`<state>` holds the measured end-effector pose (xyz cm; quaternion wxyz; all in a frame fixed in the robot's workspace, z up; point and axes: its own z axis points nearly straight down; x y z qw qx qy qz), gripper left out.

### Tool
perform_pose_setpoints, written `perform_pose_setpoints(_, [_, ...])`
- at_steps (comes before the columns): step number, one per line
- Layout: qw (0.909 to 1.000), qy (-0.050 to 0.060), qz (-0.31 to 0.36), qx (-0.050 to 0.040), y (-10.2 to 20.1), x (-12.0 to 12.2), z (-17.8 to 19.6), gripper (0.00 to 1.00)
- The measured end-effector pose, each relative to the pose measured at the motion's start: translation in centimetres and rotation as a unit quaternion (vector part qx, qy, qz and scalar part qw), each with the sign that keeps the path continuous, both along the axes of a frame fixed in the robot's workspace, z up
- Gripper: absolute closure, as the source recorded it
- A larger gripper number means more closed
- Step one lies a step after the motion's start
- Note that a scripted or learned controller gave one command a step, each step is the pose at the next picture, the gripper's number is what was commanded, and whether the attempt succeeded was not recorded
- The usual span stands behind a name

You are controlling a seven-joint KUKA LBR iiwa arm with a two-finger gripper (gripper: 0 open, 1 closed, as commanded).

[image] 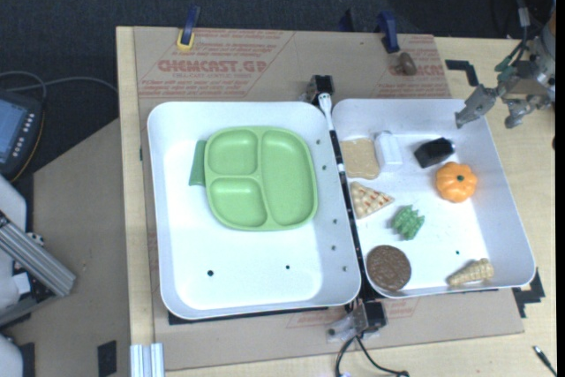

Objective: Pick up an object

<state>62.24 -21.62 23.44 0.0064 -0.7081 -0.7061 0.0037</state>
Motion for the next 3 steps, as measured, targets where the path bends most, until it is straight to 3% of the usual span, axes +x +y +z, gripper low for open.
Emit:
perform_pose_setpoints(1, [1.0000,-0.007,0.002,-0.0018,0.0,0.3,0.8,0.00])
perform_pose_setpoints(3, [1.0000,-0.003,0.001,-0.0008,0.6,0.3,-10.8,0.00])
